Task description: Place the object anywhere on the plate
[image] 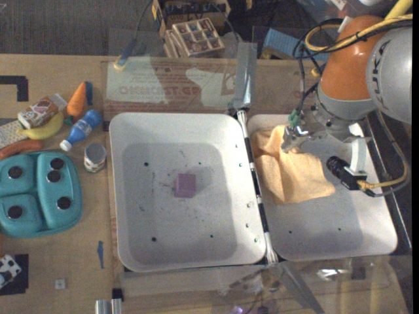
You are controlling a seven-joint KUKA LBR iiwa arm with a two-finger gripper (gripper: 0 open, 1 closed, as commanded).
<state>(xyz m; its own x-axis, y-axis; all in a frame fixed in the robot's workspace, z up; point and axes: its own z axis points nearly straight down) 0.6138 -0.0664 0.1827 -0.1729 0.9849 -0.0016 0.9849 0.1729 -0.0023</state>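
A small purple block (184, 185) lies near the middle of the left bin (131, 241). A teal divided plate (36, 191) with dark round spots rests on the bench left of that bin. A crumpled yellow-orange cloth (294, 175) lies in the left part of the right bin (347, 234). My gripper (292, 138) hangs over the cloth's upper edge, close to it or touching it. The grey wrist and orange band rise behind it to the right.
On the bench at far left lie a banana (42, 129), a carrot (77, 99), a small blue bottle (82, 128), a snack pack (38, 112) and a small can (95, 156). A black cable with a plug (344, 172) hangs over the right bin. Boxes stand beyond the bench.
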